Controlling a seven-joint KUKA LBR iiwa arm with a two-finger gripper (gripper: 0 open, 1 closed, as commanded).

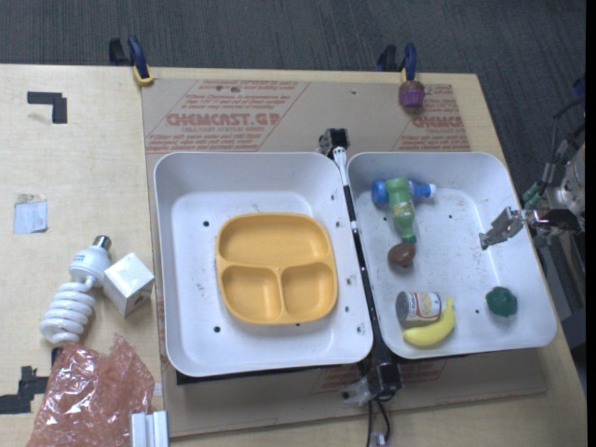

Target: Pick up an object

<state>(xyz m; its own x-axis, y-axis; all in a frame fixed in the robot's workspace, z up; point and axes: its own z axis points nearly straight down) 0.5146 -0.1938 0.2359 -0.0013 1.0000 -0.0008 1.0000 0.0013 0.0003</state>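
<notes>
Metal end effector (500, 228) hung over the right white plastic bin's (521, 338) edge; couldn't tell its grip, nothing visibly held.

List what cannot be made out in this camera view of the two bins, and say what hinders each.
1. End effector, camera view: small and thin at the right bin's rim; open or shut cannot be told.
2. Arm: cut off by the right edge.
3. Can: label too small to read; the banana covers its lower side.
4. Green bottle: overlies a blue object, whose shape is unclear.
</notes>
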